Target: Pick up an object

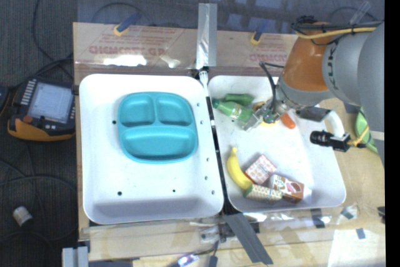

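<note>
Camera view. The arm enters from the right, and its orange band sits over the far right part of the right bin. The wrist tips downward and toward the left, placing the gripper low in the bin's far half. It lies just beside the right end of a green item, and a small orange piece is close on its other side. Whether the gripper is spread or closed cannot be told here, and nothing can be seen held in it.

The likeliest target is the green item, which lies on its side near the bin's far left corner. A banana and two small boxes lie together in the near half, well apart from the gripper. The left bin holds a teal plate.

For a sound pick, the gripper should be centred across the green item's narrow width, not at its tip. It should descend fully before closing and stay clear of the orange piece and the bin wall. The lift should be straight up, since a rounded item may roll or slip out.
</note>
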